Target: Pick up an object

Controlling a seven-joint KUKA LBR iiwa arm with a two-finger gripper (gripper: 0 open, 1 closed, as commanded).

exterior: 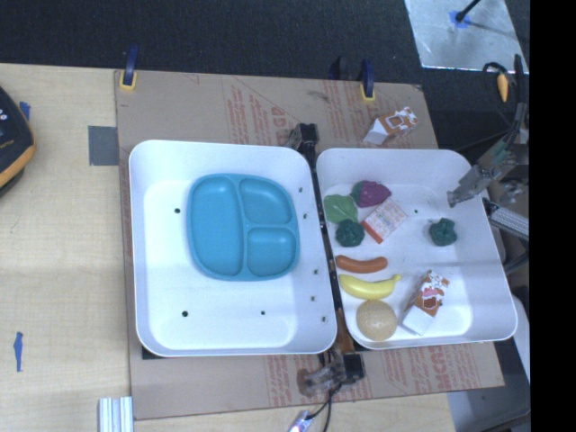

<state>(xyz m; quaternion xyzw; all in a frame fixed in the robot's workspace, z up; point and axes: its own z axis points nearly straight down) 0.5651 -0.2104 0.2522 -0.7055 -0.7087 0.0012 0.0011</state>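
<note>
The right white bin (481, 268) holds several toy foods: a purple piece (371, 192), a light green piece (339, 208), a dark green broccoli (349, 233), a red-and-white packet (385, 220), a second broccoli (442, 231), a sausage (361, 263), a banana (369, 285), a tan round roll (376, 319) and a small carton (425, 300). My gripper (463, 191) hangs over the bin's upper right corner, above and to the right of the second broccoli, with nothing seen in it.
The left white bin (153, 241) carries a blue divided plate (243, 226). Another small carton (391, 125) lies on the cardboard behind the right bin. Clamps (366, 77) hold the cardboard's far edge. A yellow-black device (11, 142) sits at far left.
</note>
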